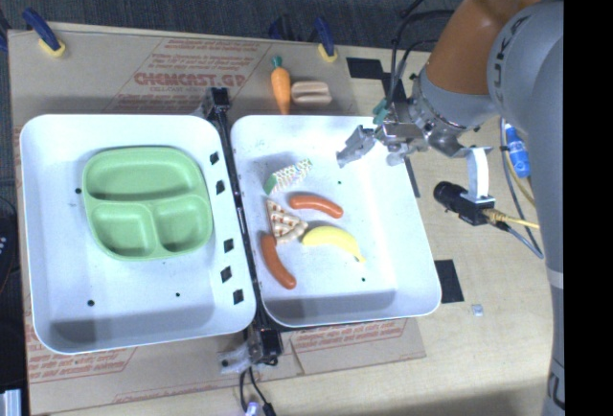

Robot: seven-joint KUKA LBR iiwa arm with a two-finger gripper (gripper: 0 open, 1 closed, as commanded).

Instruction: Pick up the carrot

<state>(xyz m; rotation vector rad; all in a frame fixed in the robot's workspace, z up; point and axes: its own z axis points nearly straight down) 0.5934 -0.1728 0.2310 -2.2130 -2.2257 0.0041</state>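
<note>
Near edge, right bin [421, 294]: sausage [278, 261], banana [333, 241], pizza slice [283, 220], second sausage [316, 205]. Left bin [38, 213]: green divided plate [148, 201]. Gripper [356, 148] hovers over right bin's far right part, arm leaning in from right, wrist tilted down-left; jaws probably slightly spread, view too blurred to tell. Carrot [280, 86] lies outside bins on surface [498, 309] beyond right bin's far rim, beside bun-like toy [310, 94]. Judged light, rigid, smooth plastic; grip across thick orange middle.

Carrot [280, 86] — orange, green-topped, lying on cardboard behind bins.
</note>
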